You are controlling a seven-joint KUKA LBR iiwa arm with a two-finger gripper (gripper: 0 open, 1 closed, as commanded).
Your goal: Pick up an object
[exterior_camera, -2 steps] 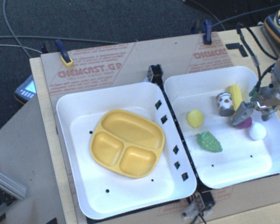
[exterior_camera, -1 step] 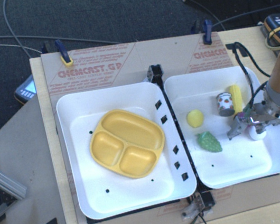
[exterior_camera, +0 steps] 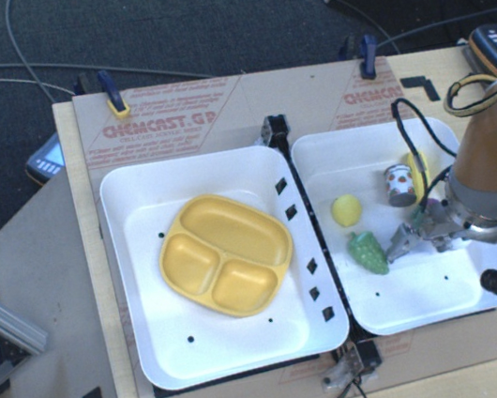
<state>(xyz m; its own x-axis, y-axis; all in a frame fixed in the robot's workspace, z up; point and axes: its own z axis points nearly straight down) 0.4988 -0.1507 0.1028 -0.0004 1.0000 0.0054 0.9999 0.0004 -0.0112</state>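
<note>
In the right bin (exterior_camera: 419,304) lie a yellow ball (exterior_camera: 347,210), a green bumpy toy (exterior_camera: 368,253) and a small grey-and-white can-like object (exterior_camera: 399,184) with a yellow piece behind it. My gripper (exterior_camera: 401,243) reaches in from the right, low over the bin floor. Its fingertips sit just right of the green toy, close to it or touching it. Nothing shows between the fingers.
The left bin (exterior_camera: 161,352) holds a yellow three-compartment plate (exterior_camera: 227,253). A black divider with clips (exterior_camera: 306,231) runs between the bins. A black cable (exterior_camera: 413,131) loops over the right bin's far corner. Blue clamps (exterior_camera: 112,91) hold the cardboard base.
</note>
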